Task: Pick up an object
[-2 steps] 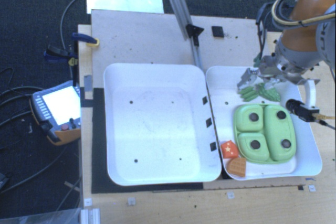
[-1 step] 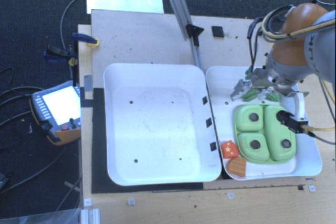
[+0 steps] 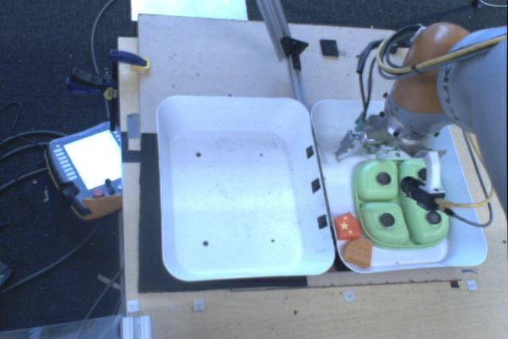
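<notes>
Camera view | left bin bare, right bin has a green tray, red block, orange piece | gripper above the bin's far end, we see nothing between its fingers, opening unclear | approach step, we think; next: descend on one object.

Smooth glossy white plastic bins, glossy green plastic tray, matt board bench, dark rough carpet
</notes>
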